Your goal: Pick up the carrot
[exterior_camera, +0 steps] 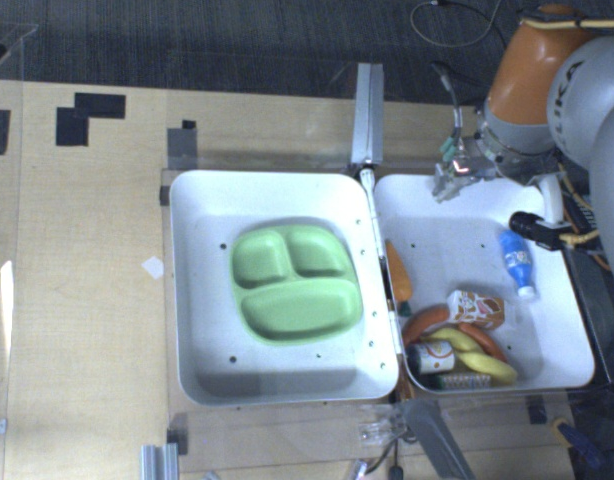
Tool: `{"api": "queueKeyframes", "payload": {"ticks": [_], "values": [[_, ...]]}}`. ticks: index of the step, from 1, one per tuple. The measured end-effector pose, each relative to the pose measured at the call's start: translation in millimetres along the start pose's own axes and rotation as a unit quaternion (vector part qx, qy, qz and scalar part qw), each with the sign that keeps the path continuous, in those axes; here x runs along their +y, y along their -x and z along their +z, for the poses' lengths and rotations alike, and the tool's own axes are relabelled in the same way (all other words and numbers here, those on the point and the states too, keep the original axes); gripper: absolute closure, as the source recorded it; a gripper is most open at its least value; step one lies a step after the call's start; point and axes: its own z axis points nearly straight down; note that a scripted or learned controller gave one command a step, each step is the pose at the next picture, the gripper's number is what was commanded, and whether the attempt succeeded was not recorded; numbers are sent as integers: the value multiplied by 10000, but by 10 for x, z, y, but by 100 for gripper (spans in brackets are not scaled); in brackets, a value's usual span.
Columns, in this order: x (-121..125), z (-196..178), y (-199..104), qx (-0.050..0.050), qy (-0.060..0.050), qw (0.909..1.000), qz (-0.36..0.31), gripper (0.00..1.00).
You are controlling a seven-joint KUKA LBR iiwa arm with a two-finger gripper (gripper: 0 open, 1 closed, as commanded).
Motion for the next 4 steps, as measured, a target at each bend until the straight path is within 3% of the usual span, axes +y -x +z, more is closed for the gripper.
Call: {"api": "queueKeyframes", "payload": {"ticks": [2,3,4], "values": [[47,-251,-13,-23,73,10000,-51,100],[14,-275,-76,2,-2,9935,-1140,100],[206,-149,-1130,11,-2,9888,-1493,100]]}}
